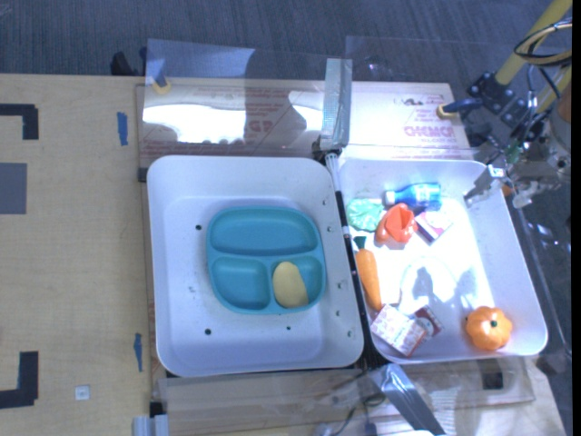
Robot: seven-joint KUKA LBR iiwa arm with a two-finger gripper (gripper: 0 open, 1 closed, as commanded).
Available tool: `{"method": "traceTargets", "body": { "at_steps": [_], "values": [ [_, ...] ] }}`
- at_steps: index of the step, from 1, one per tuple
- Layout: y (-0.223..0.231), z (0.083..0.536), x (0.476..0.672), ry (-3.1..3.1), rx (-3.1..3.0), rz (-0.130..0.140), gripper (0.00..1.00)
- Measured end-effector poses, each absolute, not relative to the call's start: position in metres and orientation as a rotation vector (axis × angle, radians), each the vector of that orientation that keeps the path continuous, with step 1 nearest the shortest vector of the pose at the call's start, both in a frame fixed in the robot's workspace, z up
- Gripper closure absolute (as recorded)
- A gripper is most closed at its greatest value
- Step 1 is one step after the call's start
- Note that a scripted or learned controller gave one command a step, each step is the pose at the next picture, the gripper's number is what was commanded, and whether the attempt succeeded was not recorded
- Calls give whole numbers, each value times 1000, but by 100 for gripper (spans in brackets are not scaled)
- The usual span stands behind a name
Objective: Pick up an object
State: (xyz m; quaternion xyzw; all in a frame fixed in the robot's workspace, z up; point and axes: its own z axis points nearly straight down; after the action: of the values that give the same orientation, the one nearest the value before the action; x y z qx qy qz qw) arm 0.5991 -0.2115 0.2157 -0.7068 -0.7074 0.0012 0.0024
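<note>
The right bin (522, 271) holds a blue bottle (413, 193), a green crumpled item (365, 213), a red-orange cup (396, 225), a pink and white packet (434, 227), a carrot (368, 278), a small printed box (399, 328) and an orange round fruit (488, 327). My gripper (495, 178) hovers over this bin's far right corner, above and to the right of the bottle, with nothing seen in it. The wrist and cables hide much of it.
The left bin (172, 271) carries a teal divided tray (245, 243) with a yellow oval item (290, 284) in its lower right compartment. A clear plastic cup (427, 280) lies mid right bin. Cardboard and clear sheets stand behind both bins.
</note>
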Motion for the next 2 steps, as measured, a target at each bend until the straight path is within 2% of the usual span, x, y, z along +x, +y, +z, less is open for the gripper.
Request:
{"method": "traceTargets", "body": {
  "at_steps": [1, 2],
  "values": [
    [-212, 223, 600, -2220, -2214, 5, 100],
    [-212, 222, 600, -2220, -2214, 6, 0]
  ]
}}
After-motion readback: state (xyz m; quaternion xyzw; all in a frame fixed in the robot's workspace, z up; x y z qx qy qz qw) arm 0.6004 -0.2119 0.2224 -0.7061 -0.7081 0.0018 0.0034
